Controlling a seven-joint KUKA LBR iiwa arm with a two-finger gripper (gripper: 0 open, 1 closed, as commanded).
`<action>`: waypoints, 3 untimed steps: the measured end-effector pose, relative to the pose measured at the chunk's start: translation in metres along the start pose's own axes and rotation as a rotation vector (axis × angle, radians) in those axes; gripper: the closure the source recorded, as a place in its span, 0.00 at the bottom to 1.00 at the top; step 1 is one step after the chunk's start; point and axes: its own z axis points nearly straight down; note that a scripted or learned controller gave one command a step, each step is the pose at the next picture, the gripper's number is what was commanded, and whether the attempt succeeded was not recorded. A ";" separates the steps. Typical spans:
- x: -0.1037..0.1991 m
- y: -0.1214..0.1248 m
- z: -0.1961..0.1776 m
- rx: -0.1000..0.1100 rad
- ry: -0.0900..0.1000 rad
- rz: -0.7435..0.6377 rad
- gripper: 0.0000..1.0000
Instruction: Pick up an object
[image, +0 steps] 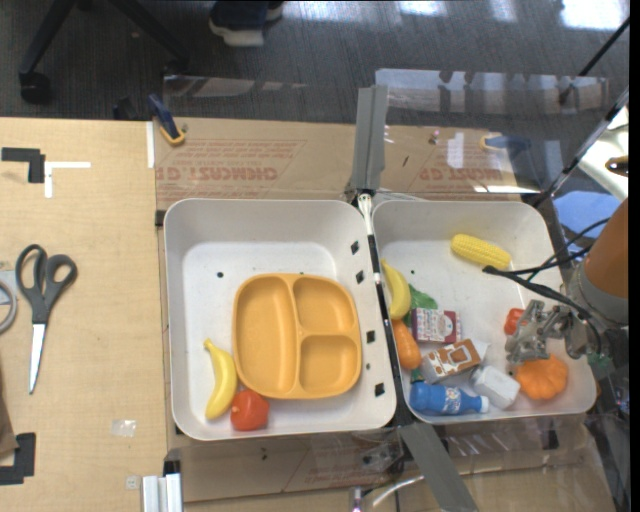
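Gripper (527, 338) hangs low in the right bin (440, 222), just beside an orange toy (543, 378) & apparently lining up a pick. Can't tell its state. Nothing visibly held.

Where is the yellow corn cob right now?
The yellow corn cob lies in the right-hand white bin, near its far wall, apart from the other toys and beyond the robot's hand.

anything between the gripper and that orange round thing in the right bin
Nothing visible does. The gripper hangs just upper-left of the orange round toy, with bare bin floor between them. The white bottle cap lies beside it, to the left.
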 end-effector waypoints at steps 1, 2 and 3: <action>-0.002 0.025 0.012 0.002 0.007 0.310 1.00; 0.030 0.059 -0.126 0.003 0.005 0.456 1.00; 0.045 0.135 -0.172 0.004 0.005 0.583 1.00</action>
